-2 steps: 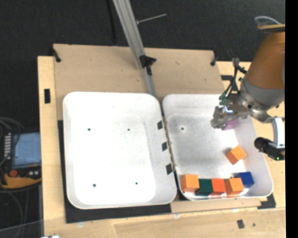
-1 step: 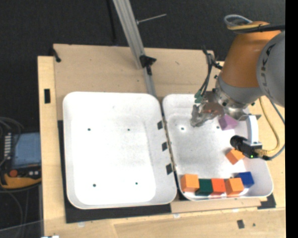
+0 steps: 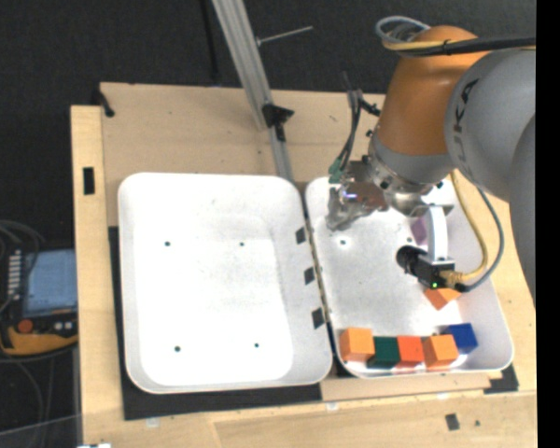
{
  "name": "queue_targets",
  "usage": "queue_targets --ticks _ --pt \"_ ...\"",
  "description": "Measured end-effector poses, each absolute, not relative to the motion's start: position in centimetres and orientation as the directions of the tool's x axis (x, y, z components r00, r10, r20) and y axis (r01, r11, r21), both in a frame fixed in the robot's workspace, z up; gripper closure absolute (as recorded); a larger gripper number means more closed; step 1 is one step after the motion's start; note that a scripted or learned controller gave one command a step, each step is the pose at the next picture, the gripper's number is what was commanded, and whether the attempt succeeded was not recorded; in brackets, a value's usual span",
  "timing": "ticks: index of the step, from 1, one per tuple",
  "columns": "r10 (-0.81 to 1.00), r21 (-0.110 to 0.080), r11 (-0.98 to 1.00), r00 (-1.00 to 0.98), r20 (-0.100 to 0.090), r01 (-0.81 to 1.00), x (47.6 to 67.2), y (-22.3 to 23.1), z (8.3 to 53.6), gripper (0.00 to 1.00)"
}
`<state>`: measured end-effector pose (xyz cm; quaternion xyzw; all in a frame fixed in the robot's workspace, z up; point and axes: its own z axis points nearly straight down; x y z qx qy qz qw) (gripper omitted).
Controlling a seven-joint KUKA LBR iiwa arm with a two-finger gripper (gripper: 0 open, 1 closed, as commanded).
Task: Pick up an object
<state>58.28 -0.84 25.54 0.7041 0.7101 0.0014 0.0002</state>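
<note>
Half covering a pale wooden tabletop (image 3: pixel 196 119) with two shallow white bins, touching along their inner walls. Standing on dark flooring, with a slanted metal pole (image 3: pixel 247 63) crossing in from the far side and ending near the seam between the bins. Sitting off the tabletop's left edge, a blue device (image 3: pixel 51 283) trailing cables. Showing only small dark dots on its floor in the left bin (image 3: pixel 131 278). Holding a row of blocks along its near wall in the right bin (image 3: pixel 373 278): an orange block (image 3: pixel 357 342), a green block (image 3: pixel 385 350), a red-orange block (image 3: pixel 410 348), another orange one (image 3: pixel 441 348) and a blue block (image 3: pixel 462 336), all touching or just beside one another. Reaching in from the right as a grey arm (image 3: pixel 429 91) with an orange band, poising the gripper (image 3: pixel 339 215) over the right bin's far left corner, near the dividing wall. Leaving the jaws too blurred to tell whether spread or pressed together. Lying well apart from the jaws, the row of blocks, at the opposite end of the bin.
</note>
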Motion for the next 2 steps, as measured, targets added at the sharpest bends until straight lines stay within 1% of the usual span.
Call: queue_targets --ticks 1,2 --pt "1.000 -0.001 0.006 -0.006 0.000 1.000 58.0 3.9 24.7 1.00" --pt "1.000 0.001 0.007 -0.007 0.000 1.000 58.5 9.8 23.8 1.00"
